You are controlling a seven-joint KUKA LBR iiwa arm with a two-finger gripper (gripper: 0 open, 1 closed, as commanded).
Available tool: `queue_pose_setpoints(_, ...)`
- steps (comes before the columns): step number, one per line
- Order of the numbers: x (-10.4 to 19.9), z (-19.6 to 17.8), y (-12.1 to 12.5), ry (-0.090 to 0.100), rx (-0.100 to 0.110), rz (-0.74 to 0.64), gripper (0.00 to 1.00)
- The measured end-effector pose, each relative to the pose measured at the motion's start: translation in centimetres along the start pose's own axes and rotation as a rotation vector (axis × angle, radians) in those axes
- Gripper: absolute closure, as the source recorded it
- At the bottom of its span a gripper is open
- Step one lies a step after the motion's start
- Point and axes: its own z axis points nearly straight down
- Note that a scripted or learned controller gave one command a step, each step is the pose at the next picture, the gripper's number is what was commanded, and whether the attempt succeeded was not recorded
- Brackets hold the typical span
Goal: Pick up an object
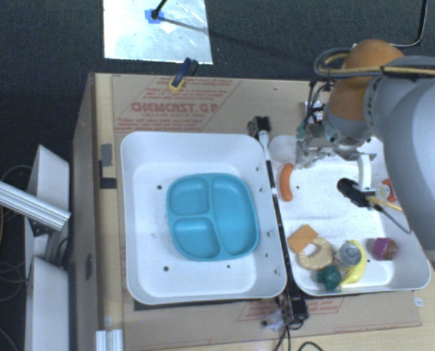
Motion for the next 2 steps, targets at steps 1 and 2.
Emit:
queue_pose_setpoints(1,0.2,-5.1,-3.2,0.002,0.001,0.006,1.0)
queue_pose_setpoints(2,9.2,-9.0,-1.6,0.003,0.001,0.003,1.0)
